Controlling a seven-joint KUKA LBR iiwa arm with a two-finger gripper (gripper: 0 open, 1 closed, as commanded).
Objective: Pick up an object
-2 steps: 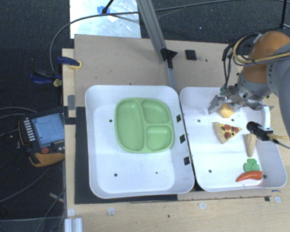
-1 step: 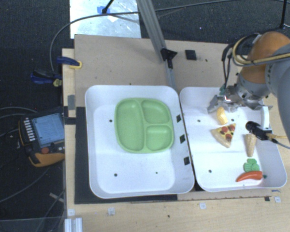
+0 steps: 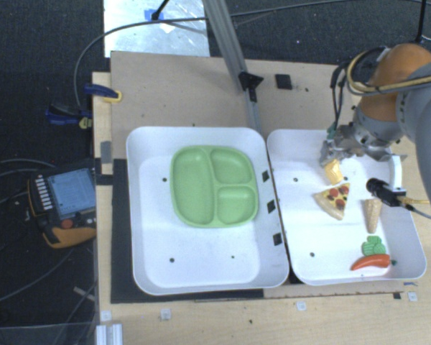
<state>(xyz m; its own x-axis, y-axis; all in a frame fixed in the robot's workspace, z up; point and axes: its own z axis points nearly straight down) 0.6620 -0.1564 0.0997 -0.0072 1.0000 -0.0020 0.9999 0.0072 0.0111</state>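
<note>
Cheese (image 3: 334,171), a small yellow wedge, is the piece we take to be the target, since it lies at the back of the right bin (image 3: 296,263) directly under the gripper (image 3: 335,152). We cannot tell from this slanted view how the gripper is set, nor whether it has any hold on the wedge, so we count the pick as not yet proven. To do this step well, we would want the gripper centred over the wedge, squeezing across its narrower sides, and lifting straight up so the piece does not slip out or drag. We would also keep clear of the pizza slice (image 3: 334,200), which lies just in front of the wedge and could be nudged. Further along the same bin we see an ice-cream cone (image 3: 373,215) near the right wall and a carrot (image 3: 372,257) with a green top in the front corner, both well apart from the wedge. The left bin (image 3: 151,264) holds a green divided plate (image 3: 214,185) with three compartments, and we see nothing lying in any of them. Both bins sit side by side on the bench (image 3: 179,85).
</note>
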